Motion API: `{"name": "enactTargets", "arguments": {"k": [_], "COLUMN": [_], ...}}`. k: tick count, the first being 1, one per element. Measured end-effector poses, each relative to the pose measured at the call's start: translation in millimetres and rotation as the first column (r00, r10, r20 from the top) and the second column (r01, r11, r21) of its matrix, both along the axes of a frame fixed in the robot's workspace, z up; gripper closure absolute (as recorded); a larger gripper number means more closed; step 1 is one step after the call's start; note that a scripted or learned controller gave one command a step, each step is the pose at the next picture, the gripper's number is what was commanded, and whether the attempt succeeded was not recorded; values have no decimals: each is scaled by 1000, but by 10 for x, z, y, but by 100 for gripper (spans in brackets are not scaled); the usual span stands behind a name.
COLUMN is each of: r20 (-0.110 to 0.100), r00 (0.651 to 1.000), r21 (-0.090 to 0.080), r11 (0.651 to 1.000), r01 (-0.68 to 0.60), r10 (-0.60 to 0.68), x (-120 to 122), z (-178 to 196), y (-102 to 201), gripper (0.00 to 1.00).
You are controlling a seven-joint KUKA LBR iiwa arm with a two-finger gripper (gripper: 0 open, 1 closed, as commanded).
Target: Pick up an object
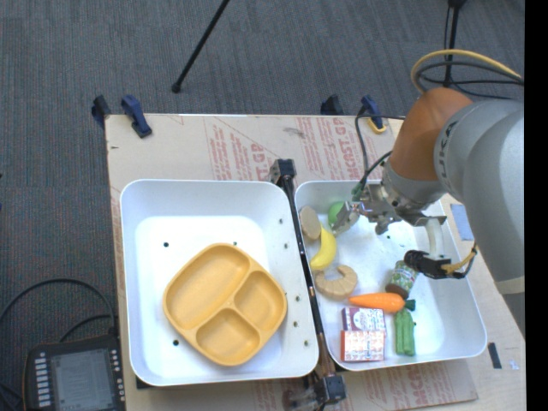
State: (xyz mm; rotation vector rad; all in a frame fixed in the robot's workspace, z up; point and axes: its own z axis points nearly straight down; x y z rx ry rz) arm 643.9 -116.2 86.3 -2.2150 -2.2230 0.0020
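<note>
We cannot tell the state of the claw [347,217], which hangs in the right bin [467,336] beside the banana [324,251], a toy we judge light, stiff and smooth, best taken across its narrow middle.

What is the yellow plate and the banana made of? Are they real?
The yellow divided plate looks like matte plastic: even colour, smooth moulded compartments. The banana looks like toy plastic, uniformly bright yellow and smooth, so probably not real.
</note>
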Motion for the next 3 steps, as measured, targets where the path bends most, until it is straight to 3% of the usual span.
{"name": "enactTargets", "arguments": {"k": [1, 2, 3], "r20": [-1, -2, -4], "r00": [1000, 1000, 1000], "r21": [0, 0, 2], "r11": [1000, 1000, 1000], "r01": [0, 5, 7], "r10": [0, -5, -7], "x": [-309, -1190, -1184], "z": [1, 8, 95], "y": [327, 208, 209], "gripper": [0, 0, 100]}}
